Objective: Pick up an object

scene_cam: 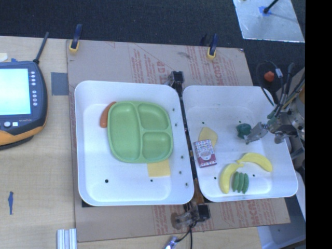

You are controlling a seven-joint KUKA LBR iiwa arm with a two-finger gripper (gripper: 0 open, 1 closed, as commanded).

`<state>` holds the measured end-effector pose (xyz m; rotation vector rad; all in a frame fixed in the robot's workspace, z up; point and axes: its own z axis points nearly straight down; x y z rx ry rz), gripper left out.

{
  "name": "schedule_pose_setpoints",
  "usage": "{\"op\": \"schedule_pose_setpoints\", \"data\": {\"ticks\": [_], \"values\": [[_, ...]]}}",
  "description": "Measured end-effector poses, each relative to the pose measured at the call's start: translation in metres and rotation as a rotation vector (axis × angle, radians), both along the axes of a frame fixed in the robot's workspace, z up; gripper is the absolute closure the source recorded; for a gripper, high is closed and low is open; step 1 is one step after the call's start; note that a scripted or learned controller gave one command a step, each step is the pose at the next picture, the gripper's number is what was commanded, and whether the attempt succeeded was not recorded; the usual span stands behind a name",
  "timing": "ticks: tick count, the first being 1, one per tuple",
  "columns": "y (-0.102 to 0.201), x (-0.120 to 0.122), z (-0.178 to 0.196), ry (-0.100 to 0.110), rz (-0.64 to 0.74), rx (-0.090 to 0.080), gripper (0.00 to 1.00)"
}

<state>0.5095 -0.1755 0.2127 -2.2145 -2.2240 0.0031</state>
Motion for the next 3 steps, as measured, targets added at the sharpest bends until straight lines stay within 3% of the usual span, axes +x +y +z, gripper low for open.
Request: {"op": "schedule_pose_setpoints", "data": {"ticks": [1, 2, 3], "values": [[-0.009, 0.059, -0.122, 0.002, 0.004, -0.001, 0.00], [-0.036, 0.097, -0.038, -0.003, 0.002, -0.001, 0.00], [-0.024, 0.091, -0.118, 0.001, 0.004, -0.001, 0.00]]}}
